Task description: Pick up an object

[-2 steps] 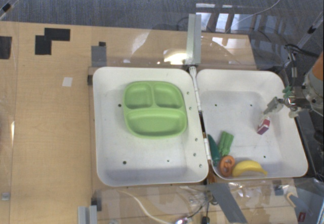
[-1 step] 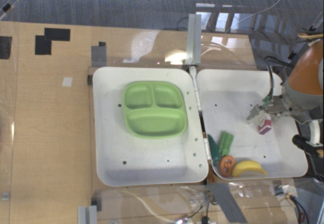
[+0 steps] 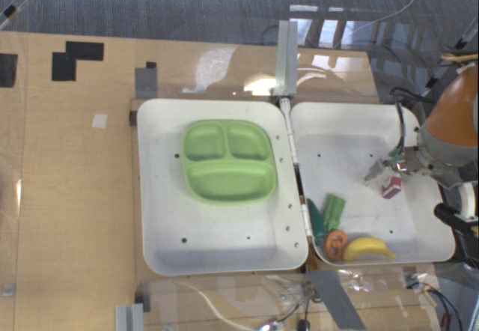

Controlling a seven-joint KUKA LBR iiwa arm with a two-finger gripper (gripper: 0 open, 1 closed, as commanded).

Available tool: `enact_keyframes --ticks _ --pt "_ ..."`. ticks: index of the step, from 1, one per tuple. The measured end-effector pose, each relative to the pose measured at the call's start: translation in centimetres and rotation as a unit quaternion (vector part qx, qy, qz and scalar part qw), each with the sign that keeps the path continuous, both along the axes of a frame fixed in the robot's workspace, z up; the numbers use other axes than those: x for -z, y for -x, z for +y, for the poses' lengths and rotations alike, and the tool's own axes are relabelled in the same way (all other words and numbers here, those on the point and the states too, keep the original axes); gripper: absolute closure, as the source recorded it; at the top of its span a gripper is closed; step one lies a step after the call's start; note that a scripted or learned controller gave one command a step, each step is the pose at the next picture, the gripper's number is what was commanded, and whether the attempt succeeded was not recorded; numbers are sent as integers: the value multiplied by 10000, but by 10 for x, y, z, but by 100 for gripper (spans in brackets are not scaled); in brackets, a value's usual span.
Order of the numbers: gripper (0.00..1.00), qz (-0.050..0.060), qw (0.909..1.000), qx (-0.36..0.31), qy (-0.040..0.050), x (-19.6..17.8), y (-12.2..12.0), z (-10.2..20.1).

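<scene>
Jaws spread above a small pink object [image 3: 391, 186] (right bin).

No text, label, brand, number or sign can be read anywhere in the camera view — the tabletop [image 3: 67, 195] carries a few black rectangular patches [image 3: 75, 58] near its far left edge, but they are plain shapes, not letters or figures.
</scene>
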State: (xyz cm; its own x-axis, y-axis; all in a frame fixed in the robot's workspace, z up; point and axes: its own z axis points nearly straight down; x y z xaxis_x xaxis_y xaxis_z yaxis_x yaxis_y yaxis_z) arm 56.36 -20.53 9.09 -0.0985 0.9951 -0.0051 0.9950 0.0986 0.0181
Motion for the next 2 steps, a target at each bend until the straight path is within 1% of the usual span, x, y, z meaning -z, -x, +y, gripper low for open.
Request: enact_keyframes --ticks 1,2 --pt "100 -9 10000 -10 -15 -10 -2 2" --pt "100 72 9983 571 -16 -90 -70 32"
